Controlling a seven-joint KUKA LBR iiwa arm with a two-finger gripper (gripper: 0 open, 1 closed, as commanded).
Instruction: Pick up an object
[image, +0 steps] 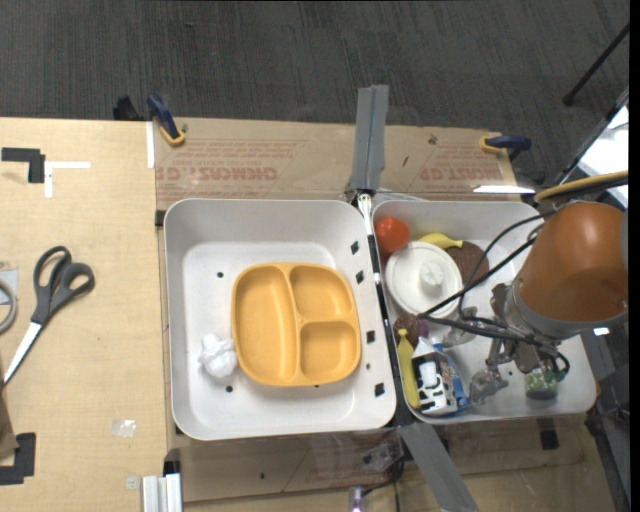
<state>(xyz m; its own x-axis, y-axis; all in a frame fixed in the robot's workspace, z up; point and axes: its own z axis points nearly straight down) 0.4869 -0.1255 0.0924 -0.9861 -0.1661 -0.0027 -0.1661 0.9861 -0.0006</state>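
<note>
The arm (575, 265) reaches in from the right and stands low over the right bin (575, 405), with its orange band above the bin's right half. The hand (500, 378) hangs below the wrist, near the bin floor at the front of the bin. Its state cannot be determined: cables and linkage cross it, and no object can be made out in it.

Candidate objects lie in the right bin. A white round lidded container (425, 278) sits at the bin's left-centre. A red ball (392, 233) and a yellow piece (440, 241) lie behind it, toward the back wall. A brown disc (472, 262) lies just beside the container on its right. A blue-and-white packet (432, 383) lies at the front left, just left of the hand. A small dark green item (541, 381) lies just right of the hand.

The left bin (190, 300) holds a yellow divided tray (296, 323) and a crumpled white wad (216, 355). Scissors (48, 290) lie on the worktop (70, 400), well apart from both bins.

Task status, as a judgement: the approach stage is reached, with the hand down among the objects. No lift is evident. Remaining steps: secure one object, most likely the packet or the green item, then raise it clear of the bin.
</note>
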